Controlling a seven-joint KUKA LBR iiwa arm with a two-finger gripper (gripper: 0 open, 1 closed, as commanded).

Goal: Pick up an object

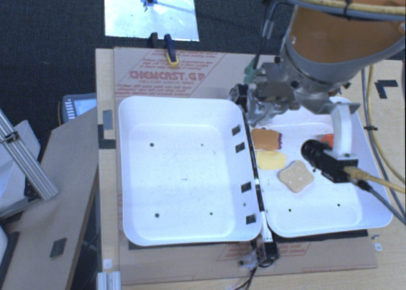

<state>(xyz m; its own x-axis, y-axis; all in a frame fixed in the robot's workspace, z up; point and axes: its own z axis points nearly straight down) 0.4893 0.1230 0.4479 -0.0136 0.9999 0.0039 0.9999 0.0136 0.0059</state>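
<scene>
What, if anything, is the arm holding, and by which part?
It cannot be told: the gripper is masked by the wrist above the right bin, near an orange piece.

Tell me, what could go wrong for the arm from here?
The orange piece, yellow piece and tan bread-like piece lie crowded together in the right bin, so the gripper may nudge one while reaching another. They look flat, so fingers might slip off. The gripper also hangs close to the bins' shared edge and could bump it.
</scene>
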